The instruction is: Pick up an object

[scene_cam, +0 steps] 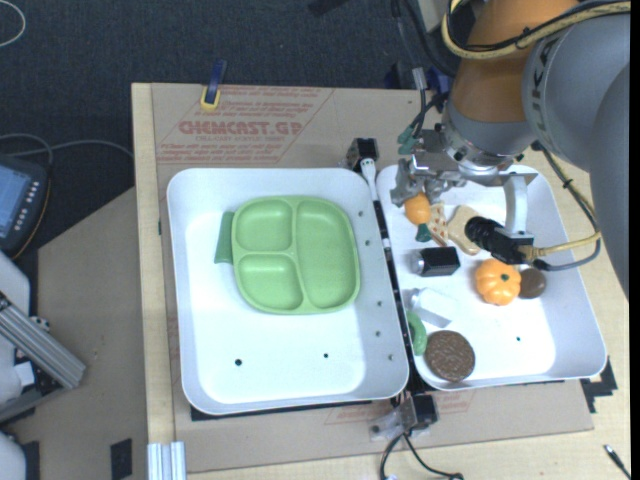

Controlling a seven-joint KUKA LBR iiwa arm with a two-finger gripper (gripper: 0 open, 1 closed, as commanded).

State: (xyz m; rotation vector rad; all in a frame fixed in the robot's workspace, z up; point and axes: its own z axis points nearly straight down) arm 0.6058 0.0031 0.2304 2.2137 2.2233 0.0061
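Arm over the right bin

The end effector [428,183] hangs just above a small orange ball [417,209]; I cannot tell its grip. A little pumpkin [497,282] sits near the ball.

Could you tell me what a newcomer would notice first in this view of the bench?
Probably the pale green divided tray, lying alone in the left bin. Next, the grey arm with its orange band, reaching over the right bin, where a small orange pumpkin sits among clutter.

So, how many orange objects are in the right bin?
2: a small orange ball under the gripper, and an orange pumpkin further right. The arm may hide more.
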